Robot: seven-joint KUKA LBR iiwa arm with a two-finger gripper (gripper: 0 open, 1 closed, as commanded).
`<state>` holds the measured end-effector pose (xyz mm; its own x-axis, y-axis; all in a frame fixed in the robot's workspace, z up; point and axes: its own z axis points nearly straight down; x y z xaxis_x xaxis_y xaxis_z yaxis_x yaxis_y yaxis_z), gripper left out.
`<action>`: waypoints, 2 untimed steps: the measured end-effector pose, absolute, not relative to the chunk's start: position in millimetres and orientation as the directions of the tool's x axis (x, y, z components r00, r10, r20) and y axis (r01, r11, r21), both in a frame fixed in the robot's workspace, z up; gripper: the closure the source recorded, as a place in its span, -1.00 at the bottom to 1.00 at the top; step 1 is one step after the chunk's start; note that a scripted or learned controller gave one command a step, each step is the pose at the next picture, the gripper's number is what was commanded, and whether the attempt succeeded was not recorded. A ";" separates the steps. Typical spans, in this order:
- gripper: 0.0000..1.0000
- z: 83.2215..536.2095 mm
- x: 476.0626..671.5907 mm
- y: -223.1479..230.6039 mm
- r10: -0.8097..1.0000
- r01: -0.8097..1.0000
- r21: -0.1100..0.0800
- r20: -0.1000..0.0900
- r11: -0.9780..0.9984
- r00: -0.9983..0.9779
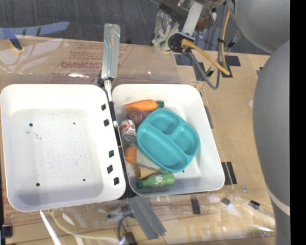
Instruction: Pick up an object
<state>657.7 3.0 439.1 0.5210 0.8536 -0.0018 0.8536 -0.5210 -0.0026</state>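
The right bin holds a teal divided plate lying tilted over other items. An orange carrot lies at the bin's back. Along the left wall sit a dark red round item, a small can and an orange piece. At the front lie a tan cone and a green bottle. My gripper hangs high behind the right bin's back edge, well apart from all the objects, with nothing seen in it.
The left bin sits beside the right one, with a divider between them. A silver tape strip lies behind the bins. Yellow and grey cables trail from the wrist. The large grey arm fills the right side.
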 end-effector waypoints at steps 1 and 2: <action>1.00 438.9 644.1 91.9 0.711 0.711 -0.005 -0.007 -0.704 0.703; 1.00 423.7 642.5 155.1 0.997 0.997 -0.009 -0.003 -0.082 0.082</action>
<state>642.5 155.1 423.7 0.0817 0.9967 -0.0033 0.9966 -0.0817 -0.0087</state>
